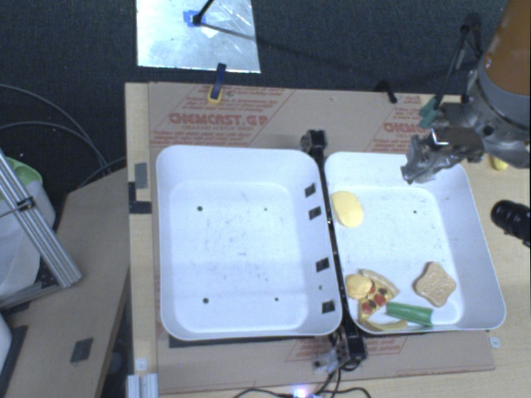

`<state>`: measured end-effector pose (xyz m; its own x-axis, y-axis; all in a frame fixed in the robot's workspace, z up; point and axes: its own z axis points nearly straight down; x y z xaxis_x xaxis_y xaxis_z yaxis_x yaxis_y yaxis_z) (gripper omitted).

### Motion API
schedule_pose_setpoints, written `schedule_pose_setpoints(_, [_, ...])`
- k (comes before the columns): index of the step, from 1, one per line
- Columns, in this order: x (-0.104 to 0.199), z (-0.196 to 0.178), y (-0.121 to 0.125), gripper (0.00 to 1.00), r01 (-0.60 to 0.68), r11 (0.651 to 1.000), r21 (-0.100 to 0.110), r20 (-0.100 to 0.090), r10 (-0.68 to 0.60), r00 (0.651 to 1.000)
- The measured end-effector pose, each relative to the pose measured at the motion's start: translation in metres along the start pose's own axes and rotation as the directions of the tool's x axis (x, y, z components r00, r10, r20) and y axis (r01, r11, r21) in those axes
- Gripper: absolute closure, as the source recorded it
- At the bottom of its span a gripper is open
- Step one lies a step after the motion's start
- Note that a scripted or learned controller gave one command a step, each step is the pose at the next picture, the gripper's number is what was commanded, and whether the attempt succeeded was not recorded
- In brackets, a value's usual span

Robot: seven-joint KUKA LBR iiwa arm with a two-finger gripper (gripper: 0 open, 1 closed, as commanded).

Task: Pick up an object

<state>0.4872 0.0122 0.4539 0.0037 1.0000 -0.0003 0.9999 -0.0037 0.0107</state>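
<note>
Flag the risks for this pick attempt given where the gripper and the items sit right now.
1. The gripper sits over the far edge of the right bin, away from every item; descending here would likely grab nothing.
2. The pizza slice, small yellow piece and green piece crowd the near corner, so a grasp may catch two or hit the bin wall.
3. The yellow oval lies near the divider wall, leaving little finger room.
</note>
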Motion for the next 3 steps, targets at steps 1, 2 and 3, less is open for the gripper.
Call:
schedule_pose_setpoints(1, [0.065, -0.021, 0.0, 1.0, 0.013, 1.0, 0.006, -0.002, -0.013, 1.0])
schedule_pose_setpoints(2, [0.133, -0.008, -0.001, 1.0, 0.015, 1.0, 0.01, -0.002, -0.015, 1.0])
schedule_pose_setpoints(3, [0.054, -0.024, 0.0, 1.0, -0.002, 1.0, 0.005, 0.0, 0.002, 1.0])
